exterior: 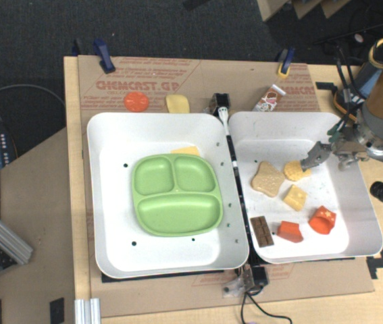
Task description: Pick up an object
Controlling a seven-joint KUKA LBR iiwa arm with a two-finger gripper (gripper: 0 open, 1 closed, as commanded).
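1. Camera view, left bin (103, 181): a green divided plate (176, 194) lies near its middle, and a yellow slab (186, 151) pokes out from under the plate's far edge. This bin looks like the receiving side, though that is only my reading.

2. Camera view, right bin (360, 208): the loose pieces are gathered here, within the arm's reach from the right. There is a tan toast-shaped piece (267, 179), a round yellow piece (294, 171), a pale yellow cube (295, 198), a brown chocolate bar (262, 231) by the near-left wall, a red-orange block (290, 231) and a red-orange pepper-like piece (322, 221).

3. Gripper (313, 158): it is slanted down into the right bin, with its dark tip touching or just above the round yellow piece. Whether it is spread, clenched or grasping cannot be told from this angle, and nothing is visibly lifted.

4. Likely target: the round yellow piece, judged from the tip's position. It sits just beside the toast-shaped piece, so a closing grip could nudge that neighbour.

5. Outside the bins, on the cardboard bench top (83, 120): an orange round toy (136, 101), a yellow piece (177, 104) and a small wrapped packet (268, 100) lie along the far edge, seemingly out of play.
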